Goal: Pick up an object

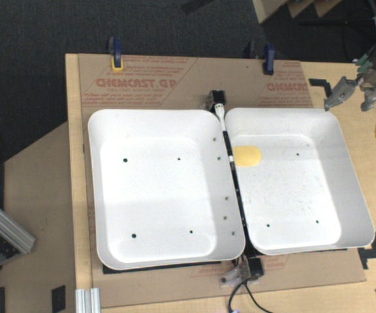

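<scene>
One yellow object (247, 156) lies in the right bin (344, 175) (near its left wall); the tool (344, 91), perhaps open, sits beyond, holding nothing.

Both white bins (155, 126) look like smooth, slightly glossy plastic, sitting on a matt brown cardboard-looking sheet (194, 77), with a matt yellow object (247, 156).

Position: one fixed camera above the bench (175, 70).
Facing: it looks down at a slant, with the bench's far edge toward the top.
Nearness: far enough back that the left bin (103, 175) and the right bin (344, 175) both fit whole, with dark floor (44, 18) around the bench.
Shared part: single view, so no overlap.
</scene>
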Motion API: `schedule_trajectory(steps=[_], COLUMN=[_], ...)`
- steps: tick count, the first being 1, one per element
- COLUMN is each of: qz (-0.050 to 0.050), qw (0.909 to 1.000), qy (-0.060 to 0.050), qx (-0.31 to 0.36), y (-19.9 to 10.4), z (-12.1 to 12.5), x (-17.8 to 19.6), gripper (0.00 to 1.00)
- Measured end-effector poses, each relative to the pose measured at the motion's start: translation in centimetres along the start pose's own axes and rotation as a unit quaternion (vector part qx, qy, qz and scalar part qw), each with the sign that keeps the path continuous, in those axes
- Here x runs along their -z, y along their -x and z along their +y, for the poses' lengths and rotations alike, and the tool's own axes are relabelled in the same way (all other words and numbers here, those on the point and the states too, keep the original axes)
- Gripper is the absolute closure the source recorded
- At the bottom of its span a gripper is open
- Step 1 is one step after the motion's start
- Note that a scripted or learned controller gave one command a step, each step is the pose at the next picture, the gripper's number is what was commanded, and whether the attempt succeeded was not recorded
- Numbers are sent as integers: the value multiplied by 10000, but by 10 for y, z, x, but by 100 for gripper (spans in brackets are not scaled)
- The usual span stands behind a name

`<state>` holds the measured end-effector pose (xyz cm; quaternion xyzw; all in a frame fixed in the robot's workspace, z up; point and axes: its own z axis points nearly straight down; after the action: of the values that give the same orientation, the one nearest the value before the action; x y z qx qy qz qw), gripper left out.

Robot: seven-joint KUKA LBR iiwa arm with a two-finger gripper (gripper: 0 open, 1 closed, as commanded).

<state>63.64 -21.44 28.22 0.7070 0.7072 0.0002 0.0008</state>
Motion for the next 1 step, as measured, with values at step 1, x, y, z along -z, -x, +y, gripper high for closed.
schedule_trajectory(steps=[1], qz=[-9], qw=[10000], qy=[20], qx=[5], y=[0], z=[1], x=[11], gripper=[100])
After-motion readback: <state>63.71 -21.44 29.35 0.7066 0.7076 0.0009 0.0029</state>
